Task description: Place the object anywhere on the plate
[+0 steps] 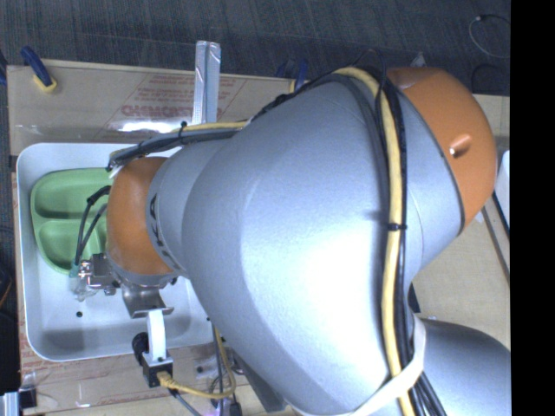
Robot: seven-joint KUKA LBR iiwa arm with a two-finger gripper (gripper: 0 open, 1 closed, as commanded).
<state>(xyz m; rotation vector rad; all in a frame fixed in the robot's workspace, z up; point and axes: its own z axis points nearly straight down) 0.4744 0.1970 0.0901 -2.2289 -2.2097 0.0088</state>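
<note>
The big grey arm [329,232] with its orange wrist band [134,224] leans across the shallow white plastic bin [43,336], covering most of it. Bare bin floor shows along the near and left walls. Against the far-left wall lies the green two-compartment plastic plate [61,219], partly under the wrist. Whether the fingers are apart or closed cannot be told; the object itself cannot be made out.

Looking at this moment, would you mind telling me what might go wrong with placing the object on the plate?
1. The arm covers most of the bench, so the object's position cannot be checked from above.
2. The end effector sits at the green plate's lower edge, over the white bin; a release here might miss the plate.
3. Loose cables by the wrist could snag.
</note>
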